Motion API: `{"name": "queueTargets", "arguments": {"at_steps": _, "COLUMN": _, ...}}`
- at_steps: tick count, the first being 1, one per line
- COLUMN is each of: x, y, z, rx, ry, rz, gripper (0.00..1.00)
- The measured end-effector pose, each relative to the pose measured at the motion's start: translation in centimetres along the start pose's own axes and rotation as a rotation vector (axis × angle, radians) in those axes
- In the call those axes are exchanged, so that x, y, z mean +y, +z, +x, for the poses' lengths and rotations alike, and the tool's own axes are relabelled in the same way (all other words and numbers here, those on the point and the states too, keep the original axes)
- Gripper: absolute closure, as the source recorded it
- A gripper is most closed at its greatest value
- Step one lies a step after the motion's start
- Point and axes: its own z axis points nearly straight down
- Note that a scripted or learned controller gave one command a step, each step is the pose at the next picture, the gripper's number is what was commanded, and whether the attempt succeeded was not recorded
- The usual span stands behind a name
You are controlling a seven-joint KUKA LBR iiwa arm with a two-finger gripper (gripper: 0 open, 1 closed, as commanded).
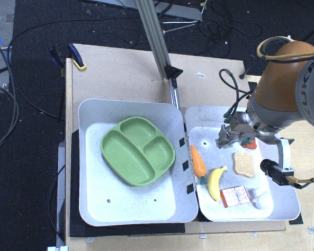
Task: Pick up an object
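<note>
The right bin (284,209) holds an orange carrot (198,161), a yellow banana (215,182), a slice of toast (243,165) and a red and white box (234,196). A small red thing (249,144) peeks out beside the wrist. My gripper (224,141) hangs over the back half of this bin, above and right of the carrot and left of the toast. Its fingers point down at bare bin floor, with no object seen between them.
The left bin (86,197) carries a green divided plate (138,150). A grey metal pole (154,34) slants down to the gap between the bins. A small pale object (260,197) lies next to the box. Cables loop behind the arm.
</note>
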Motion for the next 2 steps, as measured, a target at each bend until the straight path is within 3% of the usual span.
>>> {"name": "queueTargets", "arguments": {"at_steps": 2, "x": -0.8, "y": 0.9, "z": 9.7, "rx": 0.001, "ry": -0.001, "rz": -0.001, "gripper": 1.00}}
